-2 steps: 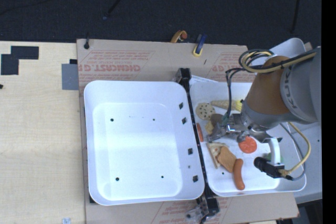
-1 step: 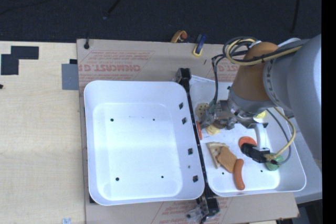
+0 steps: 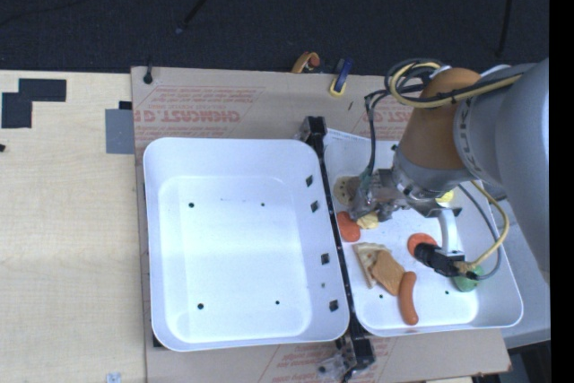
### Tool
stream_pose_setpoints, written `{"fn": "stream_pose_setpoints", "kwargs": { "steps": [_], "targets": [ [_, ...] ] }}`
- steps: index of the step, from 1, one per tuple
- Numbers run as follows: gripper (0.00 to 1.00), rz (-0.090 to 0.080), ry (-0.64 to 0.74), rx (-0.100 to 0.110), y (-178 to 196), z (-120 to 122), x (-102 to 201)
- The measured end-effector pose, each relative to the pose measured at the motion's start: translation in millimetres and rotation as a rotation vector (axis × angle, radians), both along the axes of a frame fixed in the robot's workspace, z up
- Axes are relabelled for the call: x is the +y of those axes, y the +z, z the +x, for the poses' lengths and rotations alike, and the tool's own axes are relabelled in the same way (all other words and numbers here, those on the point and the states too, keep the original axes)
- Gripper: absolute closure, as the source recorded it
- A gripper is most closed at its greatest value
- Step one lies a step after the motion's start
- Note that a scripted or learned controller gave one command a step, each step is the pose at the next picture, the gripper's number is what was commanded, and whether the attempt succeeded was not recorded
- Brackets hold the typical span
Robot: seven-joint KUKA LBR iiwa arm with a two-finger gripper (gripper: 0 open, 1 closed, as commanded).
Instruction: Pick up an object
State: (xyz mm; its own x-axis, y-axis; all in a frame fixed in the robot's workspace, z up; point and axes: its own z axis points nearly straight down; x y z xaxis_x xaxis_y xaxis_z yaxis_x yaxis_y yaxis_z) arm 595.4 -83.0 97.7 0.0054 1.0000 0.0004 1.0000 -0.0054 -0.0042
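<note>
The arm is reaching in from the right, orange band above the wrist, wrist pitched down over the right bin (image 3: 502, 305). The gripper (image 3: 372, 209) is sitting low at that bin's left side, just beside the divider between the two bins.

Finger state: cannot tell. Cabling and the wrist body are crowding the tip and nothing is visibly sitting between the fingers.

Candidates are all lying in the right bin:
- yellow piece (image 3: 368, 221), right at the gripper tip, looking like the current target. Small, probably light toy food; likely smooth, so it could be squirting out of a pinch.
- round tan piece (image 3: 346, 189), just left of the tip near the bin wall.
- red-orange piece (image 3: 348, 230), against the left wall. Wall clearance is looking tight for a finger.
- toast-like slab (image 3: 384, 268), flat on the floor. Stiff and thin, so hard to get under; best taken across its narrow edges.
- sausage (image 3: 408, 296), near the front edge. Easiest grip, judged by shape: pinch across the middle, not end to end.
- red piece (image 3: 421, 243), under the arm's black fitting.

None looks fragile or heavy.

The left bin (image 3: 157, 193) is lying just beside the right one, well clear of the arm.
</note>
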Motion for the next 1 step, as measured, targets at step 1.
{"fn": "stream_pose_setpoints", "kwargs": {
  "steps": [1],
  "targets": [
    [1.0, 0.002, 0.014, -0.015, 96.5, 52.3, 71.4]
  ]
}}
